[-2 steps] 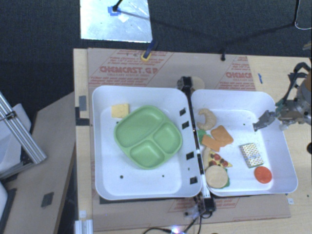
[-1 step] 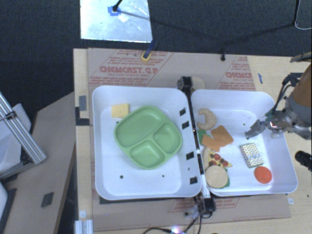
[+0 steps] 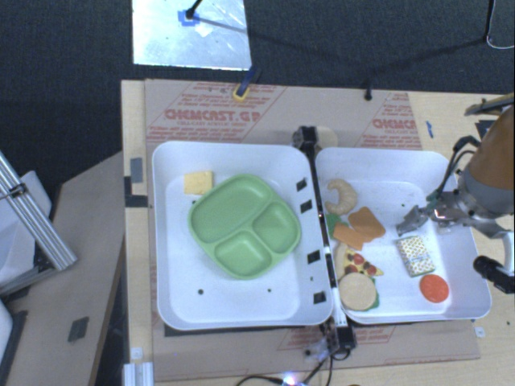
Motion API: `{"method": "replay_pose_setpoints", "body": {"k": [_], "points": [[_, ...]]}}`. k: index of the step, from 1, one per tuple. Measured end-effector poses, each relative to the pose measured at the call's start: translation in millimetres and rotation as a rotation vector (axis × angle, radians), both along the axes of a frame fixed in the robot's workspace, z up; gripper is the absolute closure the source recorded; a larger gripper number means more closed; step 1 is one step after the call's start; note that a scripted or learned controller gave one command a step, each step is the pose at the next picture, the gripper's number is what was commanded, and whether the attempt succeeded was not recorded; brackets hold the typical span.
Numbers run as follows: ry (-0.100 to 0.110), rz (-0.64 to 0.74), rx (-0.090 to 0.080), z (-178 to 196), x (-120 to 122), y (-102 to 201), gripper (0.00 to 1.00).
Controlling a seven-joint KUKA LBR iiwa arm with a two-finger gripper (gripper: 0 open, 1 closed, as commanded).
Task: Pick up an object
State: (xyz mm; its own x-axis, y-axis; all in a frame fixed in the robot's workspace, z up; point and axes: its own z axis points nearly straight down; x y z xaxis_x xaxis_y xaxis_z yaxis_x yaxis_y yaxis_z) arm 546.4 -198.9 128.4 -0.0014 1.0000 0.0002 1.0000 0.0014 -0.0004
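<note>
The right bin (image 3: 386,161) holds a pale croissant (image 3: 344,195), an orange toast piece (image 3: 360,227), a pizza slice (image 3: 360,263), a round tan bun (image 3: 359,293), a small patterned packet (image 3: 416,256) and an orange-red disc (image 3: 434,288). My gripper (image 3: 412,219) reaches in from the right, low over this bin. It sits just above the packet and to the right of the toast. Nothing is seen held in it.
The left bin (image 3: 165,215) carries a green divided plate (image 3: 244,225) and a yellow block (image 3: 198,182) at its back left. A black hinged divider (image 3: 315,215) runs between the bins. A shiny metal sheet (image 3: 191,21) lies beyond the bench.
</note>
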Motion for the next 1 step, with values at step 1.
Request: {"method": "replay_pose_setpoints", "body": {"k": [1], "points": [[0.001,0.000,0.001,-46.3,0.2,0.7,0.00]]}}
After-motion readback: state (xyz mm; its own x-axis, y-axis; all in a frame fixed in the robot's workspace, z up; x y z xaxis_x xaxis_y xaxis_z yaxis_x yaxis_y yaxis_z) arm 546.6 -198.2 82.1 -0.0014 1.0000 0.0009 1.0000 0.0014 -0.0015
